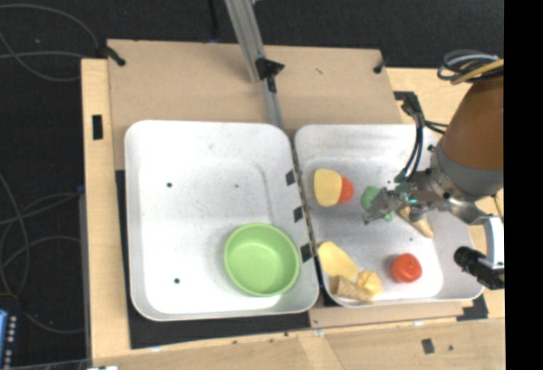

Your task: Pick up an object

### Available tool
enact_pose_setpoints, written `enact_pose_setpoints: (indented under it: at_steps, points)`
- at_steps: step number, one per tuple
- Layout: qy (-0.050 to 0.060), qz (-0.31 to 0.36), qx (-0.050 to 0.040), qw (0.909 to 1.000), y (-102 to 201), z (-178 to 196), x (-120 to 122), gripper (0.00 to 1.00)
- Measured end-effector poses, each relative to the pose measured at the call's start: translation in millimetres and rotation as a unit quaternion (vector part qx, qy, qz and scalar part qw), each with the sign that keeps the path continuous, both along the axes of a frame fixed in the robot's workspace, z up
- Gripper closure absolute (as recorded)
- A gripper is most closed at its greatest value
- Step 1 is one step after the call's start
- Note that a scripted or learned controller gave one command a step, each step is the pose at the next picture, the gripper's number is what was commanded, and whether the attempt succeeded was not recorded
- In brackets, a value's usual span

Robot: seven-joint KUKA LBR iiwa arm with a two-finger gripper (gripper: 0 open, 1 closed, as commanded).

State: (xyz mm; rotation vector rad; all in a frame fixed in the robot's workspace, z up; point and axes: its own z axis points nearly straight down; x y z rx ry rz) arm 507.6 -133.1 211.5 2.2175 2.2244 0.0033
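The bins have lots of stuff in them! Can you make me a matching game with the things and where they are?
Things:
1. green bowl
2. red tomato
3. yellow and orange fruit
4. gripper

Places:
A. near front corner of the right bin
B. above the middle of the right bin
C. front of the left bin
D. right bin, beside the divider

Pairs: 1-C, 2-A, 3-D, 4-B
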Motion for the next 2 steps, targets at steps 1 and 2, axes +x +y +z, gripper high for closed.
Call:
enact_pose_setpoints:
  at_steps: [1,2]
  points:
    - [0.0,-0.001,-0.0001,1.0,0,0,0,0.0]
    - [0.002,-0.002,-0.0016,1.0,-7,-43,1,0.0]
